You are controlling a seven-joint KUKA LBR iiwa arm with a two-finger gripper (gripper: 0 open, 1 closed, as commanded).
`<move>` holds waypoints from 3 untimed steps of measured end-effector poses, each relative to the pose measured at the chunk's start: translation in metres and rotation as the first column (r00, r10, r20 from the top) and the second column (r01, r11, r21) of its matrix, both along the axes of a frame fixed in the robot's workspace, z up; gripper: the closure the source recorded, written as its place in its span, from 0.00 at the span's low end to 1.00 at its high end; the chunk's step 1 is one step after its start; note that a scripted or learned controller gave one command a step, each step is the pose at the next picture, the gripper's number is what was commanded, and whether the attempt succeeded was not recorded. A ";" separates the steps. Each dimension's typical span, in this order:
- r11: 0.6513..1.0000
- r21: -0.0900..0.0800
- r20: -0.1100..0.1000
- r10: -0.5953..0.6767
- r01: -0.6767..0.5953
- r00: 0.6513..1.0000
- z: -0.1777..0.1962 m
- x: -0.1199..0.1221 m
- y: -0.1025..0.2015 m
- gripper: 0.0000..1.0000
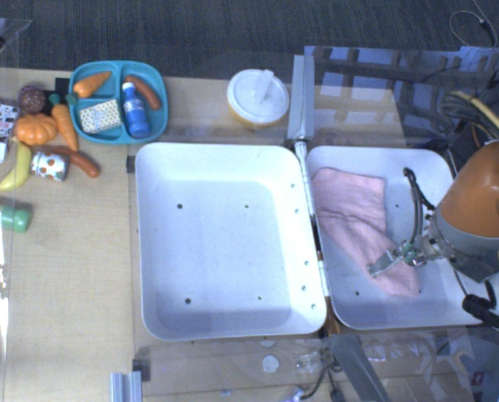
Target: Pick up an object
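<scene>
2 white bins on the desk (82, 291). The left bin (224, 241) has only bare floor showing. The right bin (383, 308) has 1 item, a pink cloth (350, 212), lying flat and rumpled along its left half, from near the top wall down toward the lower middle.

The arm (484, 199) reaches in from the right, with the gripper (390, 260) low over the cloth's lower right corner. The fingers look slightly apart, tips at or touching the fabric; no fabric is visibly pinched between them, so not a confirmed hold. Contact versus a small gap is hard to tell from this angle.

Off-task clutter on the desk: blue divided plate (153, 82) with toy food, loose toy vegetables at far left, and a lidded cup (258, 97) behind the bins.

Risks, as judgement:
- Fingers are at the thin edge of the cloth, so closing may catch 1 layer only, or nothing, and it slips out on lift.
- Flat cloth on a smooth bin floor could let the tips skid and just push the fabric.
- Pressing too deep could jam the tips on the bin floor.
- A corner grasp means the cloth dangles and may snag on the bin wall.
</scene>
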State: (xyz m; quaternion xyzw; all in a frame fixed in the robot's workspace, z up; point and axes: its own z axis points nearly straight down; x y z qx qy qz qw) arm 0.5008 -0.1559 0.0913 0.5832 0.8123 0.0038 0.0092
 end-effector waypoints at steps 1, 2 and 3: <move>0.995 0.003 -0.006 -0.096 0.096 0.995 -0.001 0.023 0.007 0.00; 1.000 0.002 0.000 -0.029 0.029 1.000 0.000 -0.003 0.005 0.00; 0.951 0.007 -0.005 -0.309 0.309 0.951 -0.001 0.074 0.017 0.00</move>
